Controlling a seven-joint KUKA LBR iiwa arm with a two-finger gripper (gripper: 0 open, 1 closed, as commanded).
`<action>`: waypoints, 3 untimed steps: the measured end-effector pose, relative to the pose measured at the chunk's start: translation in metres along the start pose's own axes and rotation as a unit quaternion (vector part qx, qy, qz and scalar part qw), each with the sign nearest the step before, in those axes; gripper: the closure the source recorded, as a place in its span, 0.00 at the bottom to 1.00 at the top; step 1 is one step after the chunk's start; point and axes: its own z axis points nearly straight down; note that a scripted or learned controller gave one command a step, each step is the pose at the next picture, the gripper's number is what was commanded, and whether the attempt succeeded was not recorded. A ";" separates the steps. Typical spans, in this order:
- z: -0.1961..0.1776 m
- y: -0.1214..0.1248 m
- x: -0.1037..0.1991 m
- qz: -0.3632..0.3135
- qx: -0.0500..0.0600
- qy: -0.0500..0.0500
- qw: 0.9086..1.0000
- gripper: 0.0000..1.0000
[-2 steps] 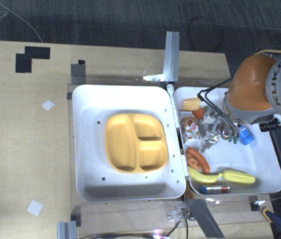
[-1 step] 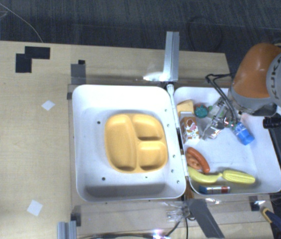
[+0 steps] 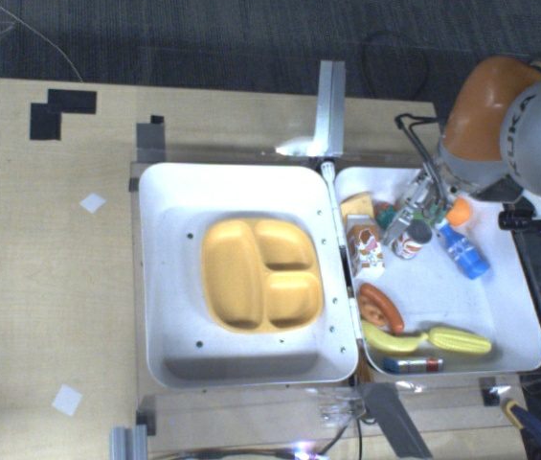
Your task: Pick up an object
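Note:
My gripper (image 3: 412, 215) hangs low over the upper middle of the right bin (image 3: 511, 307), reaching in from the right under the orange wrist band. Just below its tip stands a small red and white can (image 3: 406, 245), touching or nearly touching it. A blue bottle (image 3: 463, 252) with an orange cap lies to the gripper's right. To its left are a white and red carton (image 3: 367, 247) and a tan bread piece (image 3: 356, 205). Nothing is visibly lifted off the bin floor.
The left bin (image 3: 169, 257) holds a yellow divided tray (image 3: 259, 273). Along the right bin's front lie a red sausage (image 3: 381, 307), a banana (image 3: 393, 339), a yellow corn cob (image 3: 459, 339) and a dark marker (image 3: 412, 363). A metal post (image 3: 330, 108) rises behind the bins.

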 end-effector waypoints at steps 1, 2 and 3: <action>0.000 0.020 0.020 0.002 0.004 -0.012 1.000 0.00; 0.000 0.020 0.015 0.015 0.003 -0.004 1.000 0.00; 0.000 0.022 0.017 0.016 0.006 -0.008 1.000 0.00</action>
